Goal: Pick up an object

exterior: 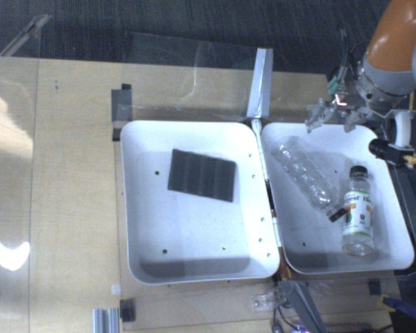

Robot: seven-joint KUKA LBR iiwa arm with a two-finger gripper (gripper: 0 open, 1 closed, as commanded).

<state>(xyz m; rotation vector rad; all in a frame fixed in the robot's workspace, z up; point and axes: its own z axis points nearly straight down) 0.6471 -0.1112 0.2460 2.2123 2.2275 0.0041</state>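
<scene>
In the left bin [135, 186] a black ribbed pad [202, 175] lies flat toward the back. The right bin [402, 241] holds a clear crumpled plastic bottle [303, 170] lying on a slant. To its right lies a small clear bottle [358, 214] with a black cap and a green-and-white label. A small dark piece [336, 214] rests between the two bottles. My gripper [331, 120] hangs over the back edge of the right bin, above and behind the crumpled bottle. Its fingers are spread open with nothing between them.
A metal divider post [259, 83] stands at the back where the two bins meet. A clear panel [14, 151] covers the bench to the left. The grey arm with its orange band [399, 26] comes in at the upper right.
</scene>
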